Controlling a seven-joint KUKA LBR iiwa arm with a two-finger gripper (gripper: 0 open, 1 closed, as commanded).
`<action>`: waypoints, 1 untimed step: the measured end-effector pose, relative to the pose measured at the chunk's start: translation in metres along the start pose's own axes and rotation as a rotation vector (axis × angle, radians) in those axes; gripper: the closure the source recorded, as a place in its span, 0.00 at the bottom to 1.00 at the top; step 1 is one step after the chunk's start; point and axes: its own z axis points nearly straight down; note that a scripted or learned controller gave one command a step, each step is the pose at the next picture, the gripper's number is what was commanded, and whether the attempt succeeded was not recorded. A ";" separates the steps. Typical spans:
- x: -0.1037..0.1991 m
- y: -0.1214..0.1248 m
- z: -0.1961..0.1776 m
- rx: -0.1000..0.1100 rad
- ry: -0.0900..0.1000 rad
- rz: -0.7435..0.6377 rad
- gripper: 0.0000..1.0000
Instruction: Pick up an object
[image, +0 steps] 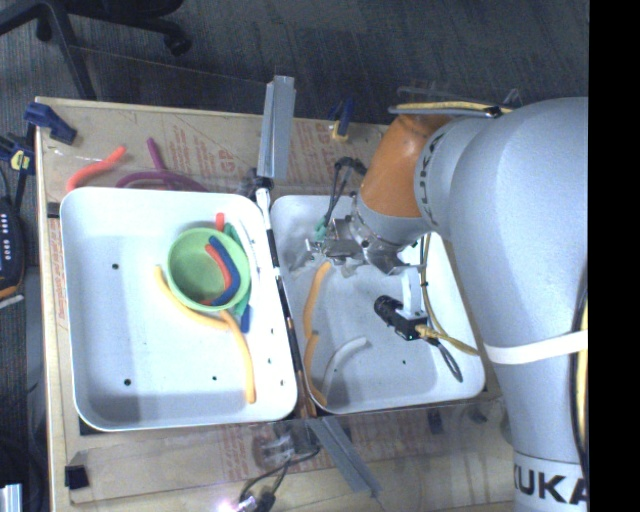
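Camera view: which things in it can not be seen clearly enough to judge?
- Gripper: the arm's wrist covers much of it, and its tip is too small and blurred to judge.
- Right bin: the arm hides its far right part.
- Green bowl in the left bin: the coloured pieces inside overlap, so their count is unclear.

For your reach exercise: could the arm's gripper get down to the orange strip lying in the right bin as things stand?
Probably yes: the gripper hangs over the right bin, just above the orange strip's upper end, with nothing lying on it.
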 end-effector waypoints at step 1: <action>0.008 0.014 0.018 -0.011 0.001 -0.037 0.00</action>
